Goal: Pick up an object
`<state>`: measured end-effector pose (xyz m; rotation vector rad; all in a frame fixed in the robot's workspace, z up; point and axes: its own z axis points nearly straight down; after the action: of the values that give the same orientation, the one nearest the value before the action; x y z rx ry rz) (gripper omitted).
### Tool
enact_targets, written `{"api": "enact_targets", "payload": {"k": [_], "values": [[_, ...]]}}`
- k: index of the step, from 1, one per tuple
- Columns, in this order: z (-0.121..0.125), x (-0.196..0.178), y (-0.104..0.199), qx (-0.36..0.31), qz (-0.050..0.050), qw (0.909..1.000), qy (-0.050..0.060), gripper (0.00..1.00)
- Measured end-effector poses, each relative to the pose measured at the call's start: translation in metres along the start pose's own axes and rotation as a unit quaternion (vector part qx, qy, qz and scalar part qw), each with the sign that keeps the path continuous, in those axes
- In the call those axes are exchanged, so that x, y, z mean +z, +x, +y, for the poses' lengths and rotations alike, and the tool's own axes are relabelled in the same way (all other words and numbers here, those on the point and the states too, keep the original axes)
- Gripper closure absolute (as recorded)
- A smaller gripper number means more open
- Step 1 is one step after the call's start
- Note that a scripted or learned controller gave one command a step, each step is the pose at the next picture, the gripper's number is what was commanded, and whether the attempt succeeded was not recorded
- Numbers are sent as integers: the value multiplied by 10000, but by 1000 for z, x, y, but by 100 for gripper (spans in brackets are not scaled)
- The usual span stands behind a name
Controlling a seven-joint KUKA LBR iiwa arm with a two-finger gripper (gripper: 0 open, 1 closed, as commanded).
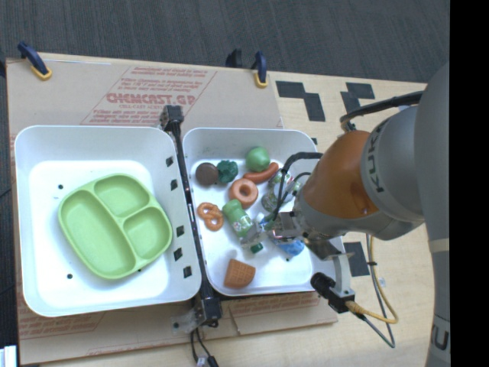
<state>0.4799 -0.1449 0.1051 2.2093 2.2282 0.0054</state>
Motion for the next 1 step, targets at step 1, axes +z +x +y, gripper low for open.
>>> {"api": "enact_targets", "payload": {"k": [1], "values": [[0,-10,-1,-25,-8,10000,6,100]]}}
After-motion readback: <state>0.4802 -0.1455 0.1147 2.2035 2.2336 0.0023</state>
